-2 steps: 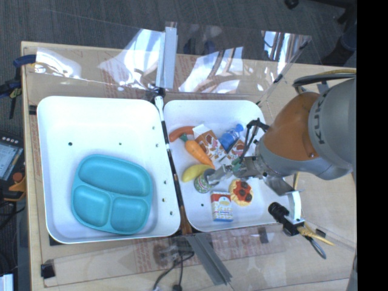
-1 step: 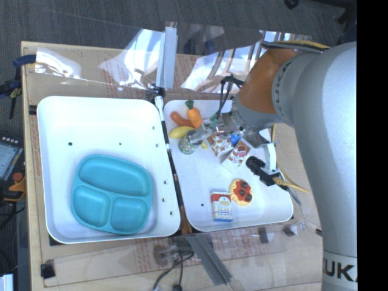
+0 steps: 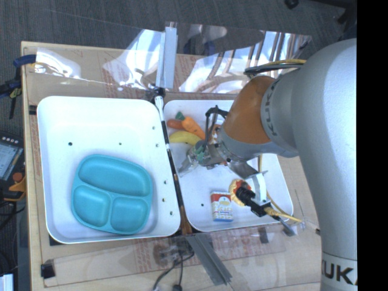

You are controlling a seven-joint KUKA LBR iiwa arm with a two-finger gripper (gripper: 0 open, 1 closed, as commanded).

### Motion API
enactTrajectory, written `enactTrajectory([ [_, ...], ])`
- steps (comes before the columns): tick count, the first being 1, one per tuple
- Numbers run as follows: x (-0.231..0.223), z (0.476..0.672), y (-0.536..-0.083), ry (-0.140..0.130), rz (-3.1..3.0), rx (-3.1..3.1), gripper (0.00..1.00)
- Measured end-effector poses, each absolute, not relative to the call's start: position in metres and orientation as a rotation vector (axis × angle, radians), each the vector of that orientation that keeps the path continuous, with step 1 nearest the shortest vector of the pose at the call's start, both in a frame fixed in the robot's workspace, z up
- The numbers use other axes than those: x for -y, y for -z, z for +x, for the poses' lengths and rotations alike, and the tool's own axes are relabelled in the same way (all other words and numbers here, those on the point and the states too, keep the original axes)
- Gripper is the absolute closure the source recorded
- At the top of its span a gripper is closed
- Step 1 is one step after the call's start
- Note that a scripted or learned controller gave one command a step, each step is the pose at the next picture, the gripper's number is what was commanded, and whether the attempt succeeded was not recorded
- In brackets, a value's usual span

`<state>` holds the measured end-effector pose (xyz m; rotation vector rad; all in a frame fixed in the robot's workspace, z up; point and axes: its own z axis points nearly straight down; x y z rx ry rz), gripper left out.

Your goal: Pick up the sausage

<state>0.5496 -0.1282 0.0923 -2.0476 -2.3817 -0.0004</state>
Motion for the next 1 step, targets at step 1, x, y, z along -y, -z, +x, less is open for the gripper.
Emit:
enactTrajectory([
  [1, 0.1169, 0.4774, -0.0949, -0.009, -1.886, 2.531, 0.0],
])
